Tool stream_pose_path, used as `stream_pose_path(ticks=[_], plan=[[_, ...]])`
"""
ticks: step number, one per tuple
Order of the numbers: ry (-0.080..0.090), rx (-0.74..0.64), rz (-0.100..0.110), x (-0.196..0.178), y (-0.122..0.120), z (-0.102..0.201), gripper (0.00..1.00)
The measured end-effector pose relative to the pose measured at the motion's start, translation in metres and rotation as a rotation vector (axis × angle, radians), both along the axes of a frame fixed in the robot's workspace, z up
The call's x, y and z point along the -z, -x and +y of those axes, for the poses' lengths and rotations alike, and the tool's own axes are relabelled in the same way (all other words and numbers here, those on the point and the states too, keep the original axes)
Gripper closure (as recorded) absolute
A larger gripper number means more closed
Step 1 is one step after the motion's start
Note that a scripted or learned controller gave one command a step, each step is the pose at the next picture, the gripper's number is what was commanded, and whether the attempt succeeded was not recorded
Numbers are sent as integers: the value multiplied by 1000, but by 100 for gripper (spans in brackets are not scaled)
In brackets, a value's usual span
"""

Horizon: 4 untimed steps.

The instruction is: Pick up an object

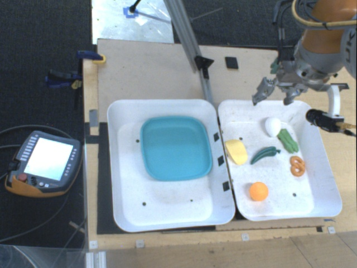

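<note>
My gripper (275, 94) hangs above the far edge of the right bin (318, 205), fingers spread open with nothing between them. Below it in that bin lie a white egg-shaped object (272, 127), a light green pickle-like piece (288, 140), a dark green pepper (265, 154), a yellow block (236, 151), a brown pretzel (297, 166) and an orange ball (258, 191). The white object is the closest one to the gripper, just toward the near side of it.
The left bin (125, 205) holds an upturned teal square plate (175, 148). A metal pole (188, 35) slants across the bench's far side. A teach pendant (42, 162) lies on the floor at the left. Clamps (89, 56) grip the bench's left far corner.
</note>
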<state>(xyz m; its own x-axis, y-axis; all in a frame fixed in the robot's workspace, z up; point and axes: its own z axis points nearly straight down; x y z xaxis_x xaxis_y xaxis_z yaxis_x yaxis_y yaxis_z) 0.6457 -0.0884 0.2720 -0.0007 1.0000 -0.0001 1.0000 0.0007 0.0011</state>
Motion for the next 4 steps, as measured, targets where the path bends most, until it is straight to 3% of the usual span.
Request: stream_pose_path(ticks=[2, 3, 4], plan=[[0, 1, 3, 87, -3, 2, 0], [0, 1, 5, 149, 1, 0, 0], [0, 1, -1, 136, -1, -1, 100]])
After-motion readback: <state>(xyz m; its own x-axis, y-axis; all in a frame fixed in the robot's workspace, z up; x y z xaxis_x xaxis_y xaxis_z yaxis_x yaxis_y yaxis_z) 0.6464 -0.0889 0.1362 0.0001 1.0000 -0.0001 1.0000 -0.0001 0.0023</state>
